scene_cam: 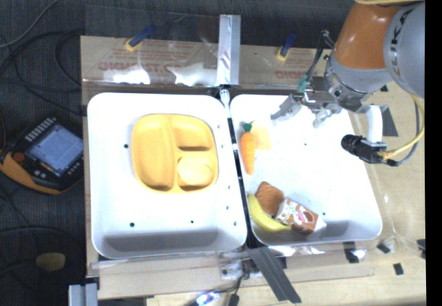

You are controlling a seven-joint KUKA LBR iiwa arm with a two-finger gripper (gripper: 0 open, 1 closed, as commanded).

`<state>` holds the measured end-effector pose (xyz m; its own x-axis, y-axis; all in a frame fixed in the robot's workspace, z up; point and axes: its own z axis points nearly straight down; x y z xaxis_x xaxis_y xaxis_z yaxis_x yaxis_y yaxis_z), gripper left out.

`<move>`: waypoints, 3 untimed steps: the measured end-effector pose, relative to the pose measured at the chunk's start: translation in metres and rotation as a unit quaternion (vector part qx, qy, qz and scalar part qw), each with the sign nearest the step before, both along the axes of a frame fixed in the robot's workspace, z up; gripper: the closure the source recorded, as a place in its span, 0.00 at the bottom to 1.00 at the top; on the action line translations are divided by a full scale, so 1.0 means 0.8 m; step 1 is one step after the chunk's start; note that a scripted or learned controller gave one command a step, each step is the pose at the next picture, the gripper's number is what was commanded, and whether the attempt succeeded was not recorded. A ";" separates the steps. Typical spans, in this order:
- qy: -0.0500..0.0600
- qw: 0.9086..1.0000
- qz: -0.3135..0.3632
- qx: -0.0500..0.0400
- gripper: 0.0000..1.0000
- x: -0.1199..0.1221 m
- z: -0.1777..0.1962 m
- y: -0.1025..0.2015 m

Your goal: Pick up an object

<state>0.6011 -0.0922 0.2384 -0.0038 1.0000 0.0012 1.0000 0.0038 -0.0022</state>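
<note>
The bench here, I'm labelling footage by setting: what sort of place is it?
Probably a robotics lab's pick-and-place test cell, not a kitchen: two white bins taped to a bench, toy food such as a carrot and a yellow divided tray, and a teach pendant on the floor.

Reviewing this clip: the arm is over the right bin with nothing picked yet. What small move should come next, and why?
Probably shift the gripper toward the carrot and begin lowering. Its open fingers hang over bare floor at the far end of the right bin, holding nothing. The carrot lies alone by the divider, the nearest thing, while the banana and small carton crowd together at the near wall.
</note>
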 end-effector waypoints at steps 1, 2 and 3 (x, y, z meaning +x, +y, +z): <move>0.001 0.999 0.047 0.000 0.00 -0.078 -0.070 0.029; -0.001 0.966 0.259 0.000 0.00 -0.136 -0.069 0.039; -0.001 0.934 0.356 0.000 0.00 -0.146 -0.068 0.055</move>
